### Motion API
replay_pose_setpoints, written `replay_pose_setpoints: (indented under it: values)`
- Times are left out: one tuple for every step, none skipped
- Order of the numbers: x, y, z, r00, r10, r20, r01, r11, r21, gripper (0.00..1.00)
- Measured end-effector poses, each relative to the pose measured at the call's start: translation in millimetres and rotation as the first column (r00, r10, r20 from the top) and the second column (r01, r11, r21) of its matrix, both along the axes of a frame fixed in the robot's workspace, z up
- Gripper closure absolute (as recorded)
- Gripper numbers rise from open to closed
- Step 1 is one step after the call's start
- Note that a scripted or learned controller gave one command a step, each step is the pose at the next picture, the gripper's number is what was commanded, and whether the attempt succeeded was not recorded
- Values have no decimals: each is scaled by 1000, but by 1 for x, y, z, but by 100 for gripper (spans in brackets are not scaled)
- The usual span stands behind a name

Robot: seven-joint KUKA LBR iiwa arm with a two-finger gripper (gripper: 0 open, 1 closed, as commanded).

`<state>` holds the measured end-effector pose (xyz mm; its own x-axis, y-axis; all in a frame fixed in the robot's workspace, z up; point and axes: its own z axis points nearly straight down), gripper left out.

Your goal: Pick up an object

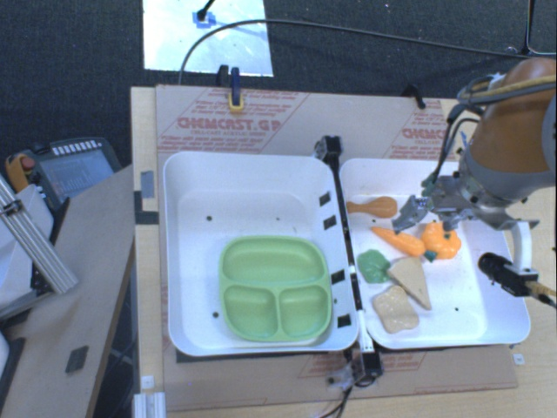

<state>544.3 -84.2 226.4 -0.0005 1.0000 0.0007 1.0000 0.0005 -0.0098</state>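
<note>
I'm seeing the carrot (398,240) lying in the right bin (500,320), crowded by a small pumpkin (441,241), cheese wedge (411,281) and green leaf (373,266). The gripper (429,217) is hovering above them with jaws apart, seemingly gripping nothing.

Dark carpet floor (70,50); wooden bench (144,129).

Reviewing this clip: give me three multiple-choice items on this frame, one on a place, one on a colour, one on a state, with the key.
1. Where is the green divided plate?
A. left bin
B. right bin
C. on the bench

2. What colour is the carrot?
A. purple
B. orange
C. white

3. How does the gripper stand?
A. parked over the left bin
B. over the right bin's toy food
C. outside both bins

Key: 1 A, it lies in the left bin. 2 B, plainly orange. 3 B, it is above the right bin, by the carrot.
</note>
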Motion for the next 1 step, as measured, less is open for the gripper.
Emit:
replay_pose_setpoints:
  values:
    - [2, 0, 6, 1000, 2, 12, -2, 1000, -1, 0]
